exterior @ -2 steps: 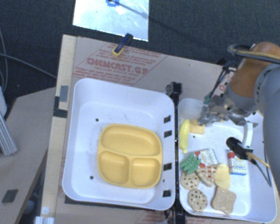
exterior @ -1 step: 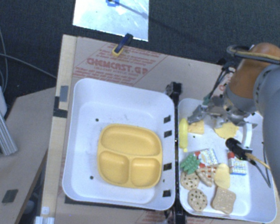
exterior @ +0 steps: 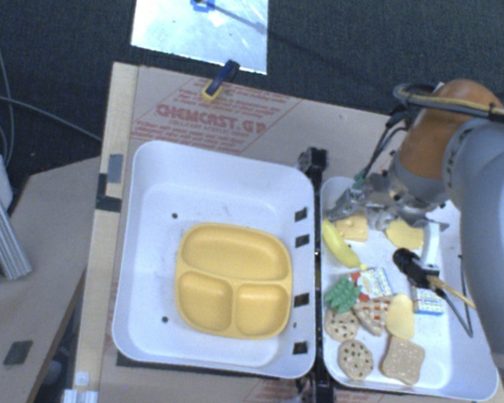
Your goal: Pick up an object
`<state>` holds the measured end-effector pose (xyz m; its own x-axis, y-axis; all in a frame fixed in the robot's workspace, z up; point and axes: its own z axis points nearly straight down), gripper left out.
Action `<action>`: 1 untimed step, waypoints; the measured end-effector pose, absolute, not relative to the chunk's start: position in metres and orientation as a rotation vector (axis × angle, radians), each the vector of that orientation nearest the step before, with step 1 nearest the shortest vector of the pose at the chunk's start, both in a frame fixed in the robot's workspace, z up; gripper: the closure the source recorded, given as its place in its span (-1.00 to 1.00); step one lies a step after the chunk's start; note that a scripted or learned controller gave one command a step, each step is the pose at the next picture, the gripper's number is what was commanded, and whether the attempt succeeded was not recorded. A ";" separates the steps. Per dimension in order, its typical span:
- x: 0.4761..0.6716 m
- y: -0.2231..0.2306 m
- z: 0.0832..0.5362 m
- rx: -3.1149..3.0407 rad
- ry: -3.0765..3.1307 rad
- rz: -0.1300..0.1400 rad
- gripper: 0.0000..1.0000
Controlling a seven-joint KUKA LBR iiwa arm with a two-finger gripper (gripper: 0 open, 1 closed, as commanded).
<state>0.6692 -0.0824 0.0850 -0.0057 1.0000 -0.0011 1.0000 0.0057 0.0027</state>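
The right white bin (exterior: 471, 373) holds several toy foods. A banana (exterior: 340, 246) lies by its left wall, and a pale yellow cheese piece (exterior: 354, 227) sits just behind it. My gripper (exterior: 356, 206) hangs over the bin's far left corner, right above that cheese piece. Another yellow slice (exterior: 405, 234) lies to its right. Nearer the front are a green piece (exterior: 343, 294), two chocolate-chip cookies (exterior: 341, 325) (exterior: 355, 358), a pizza slice (exterior: 371, 314), a yellow oval piece (exterior: 401, 315) and a square cracker (exterior: 402, 359).
The left white bin (exterior: 148, 227) holds a yellow divided plate (exterior: 233, 278). A small white packet (exterior: 376, 282) and a blue-and-white item (exterior: 428, 302) lie mid-bin on the right. The arm's grey body covers the right bin's far right side.
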 end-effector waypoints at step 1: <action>0.671 -0.083 0.098 2.208 2.224 0.006 1.00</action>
